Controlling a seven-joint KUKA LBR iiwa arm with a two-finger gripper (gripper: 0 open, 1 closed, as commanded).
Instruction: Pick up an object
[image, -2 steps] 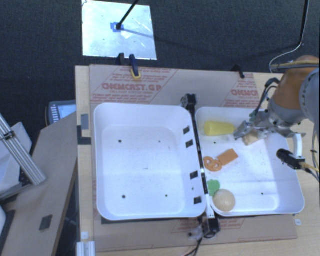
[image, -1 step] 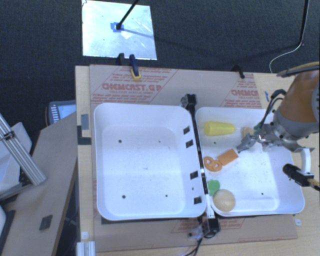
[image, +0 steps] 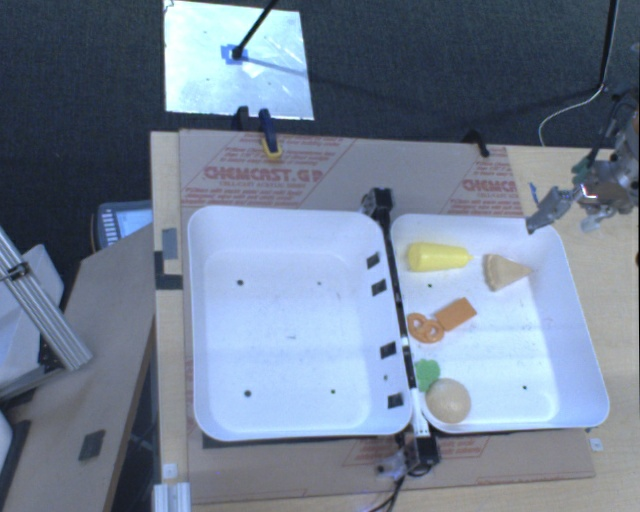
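Observation:
The right bin (image: 570, 340) holds a yellow corn-like piece (image: 437, 257), a beige wedge (image: 505, 270), an orange block (image: 457, 314), an orange pretzel shape (image: 425, 328), a green piece (image: 428, 372) and a beige ball (image: 448, 400). My gripper (image: 567, 214) hovers at the right edge of the view, above the bench just beyond the right bin's far right corner. Its fingers are spread apart with nothing between them. It stands up and to the right of the beige wedge, apart from every object.
The left bin (image: 290, 320) sits beside the right one, joined by a black clip strip (image: 395, 320). Both rest on a cardboard sheet (image: 300, 170). A shiny metal plate (image: 238, 60) lies at the back. A cable (image: 575, 105) hangs near the arm.

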